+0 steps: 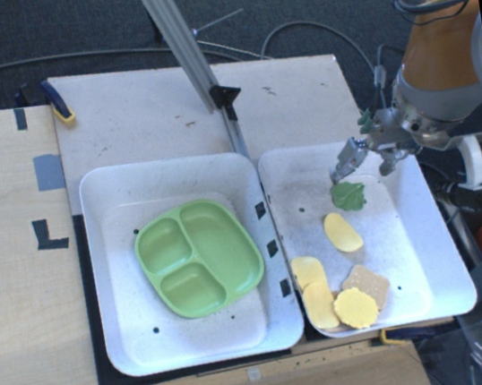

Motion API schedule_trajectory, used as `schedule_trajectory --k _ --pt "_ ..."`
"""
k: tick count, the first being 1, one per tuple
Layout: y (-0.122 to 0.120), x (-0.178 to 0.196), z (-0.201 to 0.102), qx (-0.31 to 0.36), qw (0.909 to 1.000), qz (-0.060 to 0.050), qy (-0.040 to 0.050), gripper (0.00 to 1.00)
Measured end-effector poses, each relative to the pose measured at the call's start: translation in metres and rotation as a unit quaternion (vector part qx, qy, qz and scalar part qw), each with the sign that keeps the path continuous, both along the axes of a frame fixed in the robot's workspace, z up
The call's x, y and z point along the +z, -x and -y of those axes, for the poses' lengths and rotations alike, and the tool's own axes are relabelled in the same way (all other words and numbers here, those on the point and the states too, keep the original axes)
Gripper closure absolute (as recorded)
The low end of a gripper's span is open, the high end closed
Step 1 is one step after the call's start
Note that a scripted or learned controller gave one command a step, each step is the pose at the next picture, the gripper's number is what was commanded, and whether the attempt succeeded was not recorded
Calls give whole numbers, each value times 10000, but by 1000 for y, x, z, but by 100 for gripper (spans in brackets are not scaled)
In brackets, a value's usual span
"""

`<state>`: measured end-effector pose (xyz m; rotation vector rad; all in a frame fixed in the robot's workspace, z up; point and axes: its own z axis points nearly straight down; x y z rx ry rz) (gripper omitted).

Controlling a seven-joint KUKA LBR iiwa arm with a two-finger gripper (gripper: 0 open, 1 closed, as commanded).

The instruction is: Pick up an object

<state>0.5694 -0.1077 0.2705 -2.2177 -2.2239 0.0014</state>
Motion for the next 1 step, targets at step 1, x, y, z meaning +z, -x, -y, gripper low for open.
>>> schedule_trajectory --k 1 --pt "0 0 0 -2 10000 -1 0 0"
